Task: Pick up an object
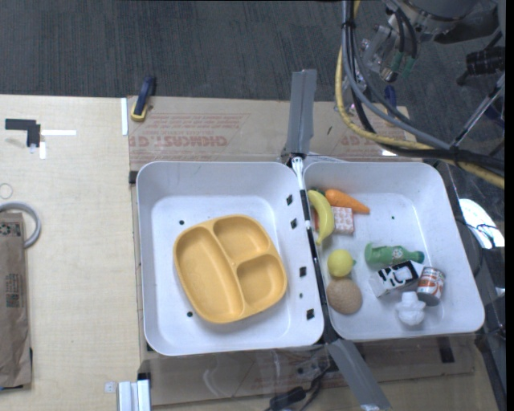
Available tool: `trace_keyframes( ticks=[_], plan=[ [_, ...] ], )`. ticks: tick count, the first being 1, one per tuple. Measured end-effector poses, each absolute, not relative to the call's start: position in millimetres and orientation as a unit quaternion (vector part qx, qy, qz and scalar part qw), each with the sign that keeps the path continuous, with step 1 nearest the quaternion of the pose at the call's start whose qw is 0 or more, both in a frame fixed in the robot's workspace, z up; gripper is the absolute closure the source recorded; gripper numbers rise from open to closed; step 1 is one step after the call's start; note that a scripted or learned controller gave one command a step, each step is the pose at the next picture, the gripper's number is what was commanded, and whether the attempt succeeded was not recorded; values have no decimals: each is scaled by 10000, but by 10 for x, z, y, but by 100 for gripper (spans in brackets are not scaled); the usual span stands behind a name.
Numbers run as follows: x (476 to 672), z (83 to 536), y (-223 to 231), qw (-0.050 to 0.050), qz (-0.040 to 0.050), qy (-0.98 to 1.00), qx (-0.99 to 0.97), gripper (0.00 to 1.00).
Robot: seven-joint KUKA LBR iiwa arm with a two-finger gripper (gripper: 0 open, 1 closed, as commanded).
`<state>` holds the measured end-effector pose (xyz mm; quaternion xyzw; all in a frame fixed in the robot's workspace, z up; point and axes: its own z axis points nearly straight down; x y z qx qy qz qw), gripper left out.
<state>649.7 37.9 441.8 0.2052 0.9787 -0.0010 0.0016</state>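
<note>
From the overhead camera, I see two white bins side by side on the bench, the left bin (152, 241) carrying a yellow divided plate (230, 267) and the right bin (450, 201) holding every candidate for the pick. A banana (320, 213) lies along the right bin's left wall with a carrot (347, 200) just beside it and a small pink block (344, 220) touching the banana. Lower down sit a lemon (340, 262) and a brown round fruit (344, 296), close together. Across the bin, a green bottle (391, 254), a black-and-white carton (397, 278), a small can (430, 284) and a white object (411, 310) crowd one another. The arm (418, 24) hangs at the upper right, well apart from the bins; I cannot tell the gripper's state from here. In my judgement the lemon or carrot is the cleaner target: each has room on two sides, so I would descend straight over one, clear of the wall and the crowded corner.
</note>
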Motion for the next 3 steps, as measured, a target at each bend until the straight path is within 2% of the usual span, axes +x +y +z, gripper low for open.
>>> trace_keyframes(
  ticks=[1, 2, 3],
  plan=[
    [6503, 4261, 792, 6, -6, 9937, 1120, 100],
    [6546, 4421, 330, 19, -6, 9932, 1162, 100],
    [6270, 4419, 854, 12, -2, 9999, -145, 100]
  ],
)
